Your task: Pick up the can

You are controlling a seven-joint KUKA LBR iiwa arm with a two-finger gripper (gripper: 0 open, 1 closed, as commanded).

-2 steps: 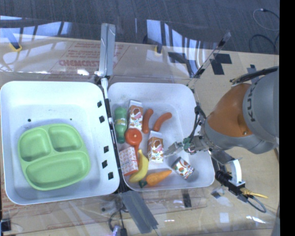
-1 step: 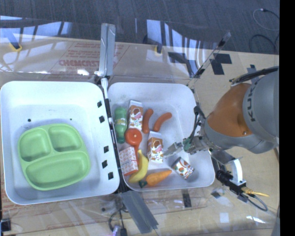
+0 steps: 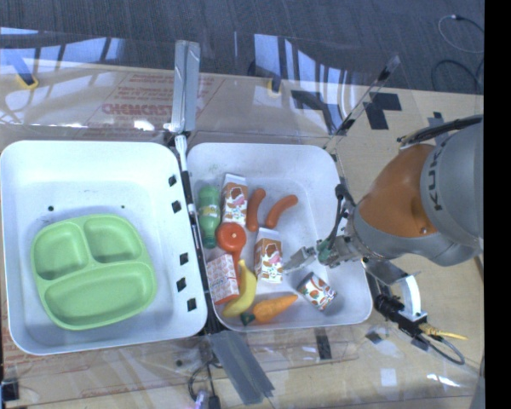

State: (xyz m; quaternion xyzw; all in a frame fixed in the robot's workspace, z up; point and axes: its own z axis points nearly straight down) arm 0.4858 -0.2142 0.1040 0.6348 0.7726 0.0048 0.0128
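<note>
The can [image 3: 318, 291], small with a red and white label, lies on its side near the front right corner of the right bin [image 3: 324, 164]. My gripper [image 3: 303, 259] reaches in from the right and hangs just above and slightly left of the can, between it and a small carton [image 3: 269, 258]. Nothing shows in its grasp. The orange band and grey arm [image 3: 409, 207] sit over the bin's right wall.
The right bin also holds a green bottle [image 3: 209, 211], two more cartons [image 3: 233, 201] [image 3: 222, 278], two sausages [image 3: 255, 209] [image 3: 281, 210], a tomato [image 3: 232, 237], a banana [image 3: 245, 292] and a carrot [image 3: 272, 308]. A green divided plate [image 3: 94, 269] lies in the left bin [image 3: 34, 169].
</note>
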